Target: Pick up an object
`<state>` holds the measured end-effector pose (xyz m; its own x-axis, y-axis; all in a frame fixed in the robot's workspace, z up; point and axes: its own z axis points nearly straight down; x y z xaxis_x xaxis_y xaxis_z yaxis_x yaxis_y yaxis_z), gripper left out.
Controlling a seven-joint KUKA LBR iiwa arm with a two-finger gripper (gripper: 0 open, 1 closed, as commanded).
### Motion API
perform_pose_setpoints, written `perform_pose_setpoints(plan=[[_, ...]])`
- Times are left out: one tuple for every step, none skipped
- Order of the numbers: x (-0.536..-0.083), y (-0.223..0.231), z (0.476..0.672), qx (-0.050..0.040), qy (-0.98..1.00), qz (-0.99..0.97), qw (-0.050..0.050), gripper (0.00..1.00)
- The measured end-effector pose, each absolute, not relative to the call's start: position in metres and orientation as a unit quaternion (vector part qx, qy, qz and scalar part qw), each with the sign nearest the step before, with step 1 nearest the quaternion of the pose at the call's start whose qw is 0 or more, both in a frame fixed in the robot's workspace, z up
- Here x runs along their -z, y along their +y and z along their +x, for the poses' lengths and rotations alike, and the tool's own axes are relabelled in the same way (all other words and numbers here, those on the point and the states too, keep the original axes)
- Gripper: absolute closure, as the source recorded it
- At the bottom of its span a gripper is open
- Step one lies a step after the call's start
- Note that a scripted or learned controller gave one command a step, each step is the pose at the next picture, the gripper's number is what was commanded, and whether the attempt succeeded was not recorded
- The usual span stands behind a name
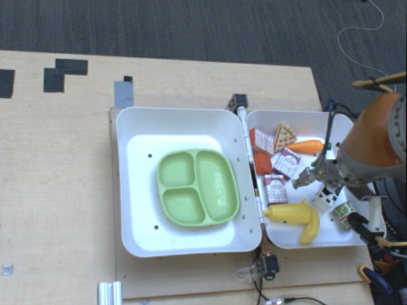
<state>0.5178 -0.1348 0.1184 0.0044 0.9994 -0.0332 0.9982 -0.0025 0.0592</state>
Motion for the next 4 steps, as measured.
perform_pose_setpoints(plan=[[-0.108,-0.115,0.508,-0.0089,0.707,0.707,0.026,0.0],[-0.107,-0.114,0.508,-0.0088,0.706,0.707,0.027,0.0],[-0.106,-0.111,0.507,-0.0091,0.706,0.707,0.027,0.0],[-0.117,-0.112,0.509,-0.0101,0.707,0.707,0.029,1.0]])
